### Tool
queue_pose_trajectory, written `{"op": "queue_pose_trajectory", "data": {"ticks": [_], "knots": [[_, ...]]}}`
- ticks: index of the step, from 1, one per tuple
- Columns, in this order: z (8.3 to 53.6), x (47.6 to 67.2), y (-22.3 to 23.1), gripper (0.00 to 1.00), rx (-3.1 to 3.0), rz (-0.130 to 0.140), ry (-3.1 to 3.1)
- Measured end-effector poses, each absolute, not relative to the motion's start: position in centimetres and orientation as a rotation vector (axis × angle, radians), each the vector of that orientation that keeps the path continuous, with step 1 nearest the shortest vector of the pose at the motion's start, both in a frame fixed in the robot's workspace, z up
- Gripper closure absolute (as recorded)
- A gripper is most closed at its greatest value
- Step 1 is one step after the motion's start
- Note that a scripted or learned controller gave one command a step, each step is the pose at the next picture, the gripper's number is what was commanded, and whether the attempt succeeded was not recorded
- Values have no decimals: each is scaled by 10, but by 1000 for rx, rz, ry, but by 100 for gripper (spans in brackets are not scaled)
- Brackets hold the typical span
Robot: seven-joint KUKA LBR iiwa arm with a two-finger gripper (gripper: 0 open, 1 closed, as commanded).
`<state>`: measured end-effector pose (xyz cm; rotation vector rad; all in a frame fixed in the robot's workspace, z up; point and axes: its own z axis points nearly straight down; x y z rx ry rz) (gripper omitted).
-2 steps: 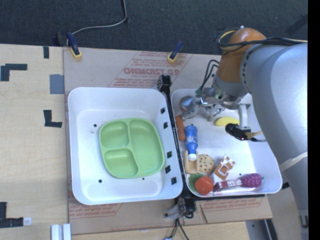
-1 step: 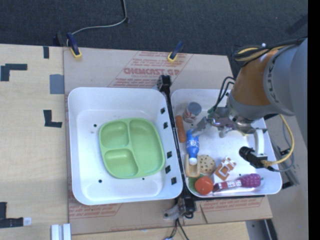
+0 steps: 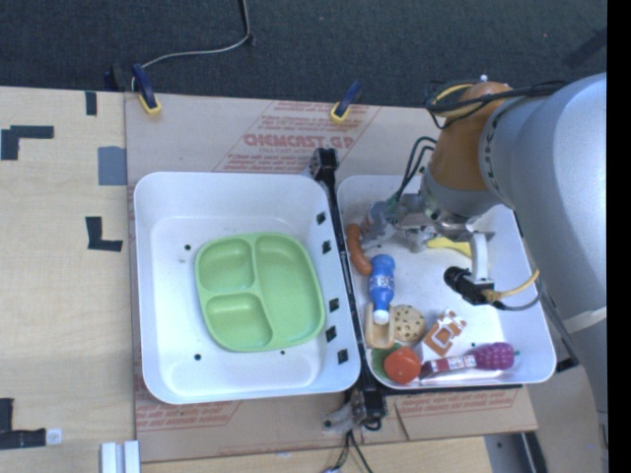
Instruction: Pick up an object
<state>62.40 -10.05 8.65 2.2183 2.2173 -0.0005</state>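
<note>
My gripper (image 3: 383,221) hangs low over the far left part of the right bin (image 3: 540,355), just above an orange sausage-shaped piece (image 3: 358,254). A blue bottle with a white cap (image 3: 382,282) lies right below it. Nearer the front lie a tan spotted block (image 3: 405,323), a red tomato (image 3: 401,365), an orange-and-white box (image 3: 446,333) and a purple-and-red marker (image 3: 475,360). A yellow banana (image 3: 451,247) sits partly under the wrist. I see nothing lifted off the bin floor.
The left bin (image 3: 158,294) holds a green divided plate (image 3: 259,291). A black clip ridge (image 3: 335,264) separates the two bins. The grey arm (image 3: 552,166) covers the right bin's far right side. Cables (image 3: 493,289) trail over the bin's right part.
</note>
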Motion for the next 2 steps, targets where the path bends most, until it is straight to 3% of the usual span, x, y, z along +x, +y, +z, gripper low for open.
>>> {"op": "queue_pose_trajectory", "data": {"ticks": [1,2], "knots": [[85,660,-102,0,2225,-29,2227],[95,661,-100,100,2225,-19,2222]]}}
